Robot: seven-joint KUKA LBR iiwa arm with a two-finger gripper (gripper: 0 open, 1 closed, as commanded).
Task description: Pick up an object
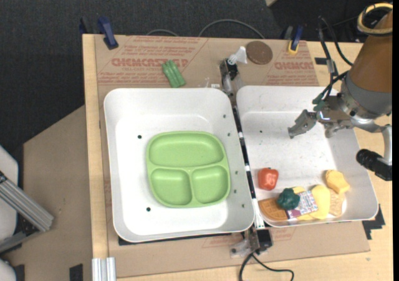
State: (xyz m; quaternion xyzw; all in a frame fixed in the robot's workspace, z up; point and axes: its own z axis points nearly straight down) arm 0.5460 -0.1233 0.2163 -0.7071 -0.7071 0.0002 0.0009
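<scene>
1. Camera view: the bench (156, 49) carries two shallow white bins side by side, the left bin (121, 149) and the right bin (274, 102), their inner walls touching along the middle.
2. A green divided plate (187, 169) lies flat in the centre of the left bin, with one long compartment toward the far edge and two smaller ones toward the near edge.
3. The grey arm (372, 77), with its orange band, comes in over the right edge of the right bin.
4. The gripper (303, 125) hangs over the middle of the right bin, nearer its far edge, pointing toward the left bin.
5. Its fingers (298, 128) appear spread slightly apart and nothing sits between them.
6. The objects to pick lie along the near edge of the right bin, well apart from the gripper.
7. A red object (268, 178) sits just inside the left wall of that bin.
8. A dark green object (288, 199) rests on a flat tan piece (269, 210) at the near edge.
9. Beside them lie a purple-and-white packet (305, 205) and a yellow object (322, 199), touching.
10. Another yellow piece (336, 180) sits toward the near right corner.
11. On the bench beyond the bins lie a small green item (174, 75) and a brown disc (259, 53).
</scene>
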